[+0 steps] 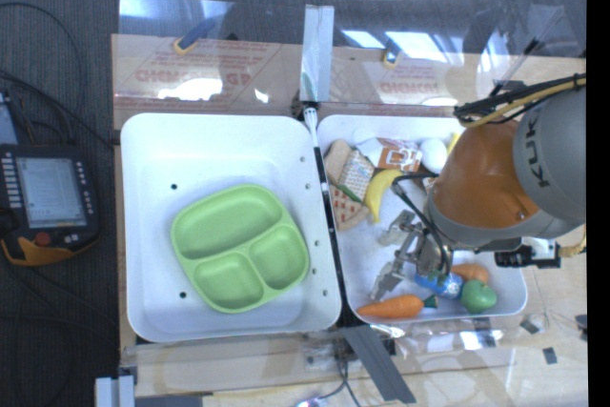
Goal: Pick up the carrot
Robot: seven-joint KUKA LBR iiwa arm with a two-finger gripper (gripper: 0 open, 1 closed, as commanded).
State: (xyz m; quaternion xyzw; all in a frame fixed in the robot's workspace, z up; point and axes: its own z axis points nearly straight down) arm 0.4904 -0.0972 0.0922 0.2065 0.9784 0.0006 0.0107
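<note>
The carrot is orange and lies flat along the front wall of the right bin. My gripper hangs just above and behind it, fingers pointing down toward the bin floor. Nothing is visible between the fingers, and the carrot rests on the floor apart from them. The arm's orange band covers the middle of the right bin.
Beside the carrot lie a blue item, a green item and a small orange piece. A banana, a cracker-like packet and a white egg sit at the bin's back. The left bin holds a green divided plate.
</note>
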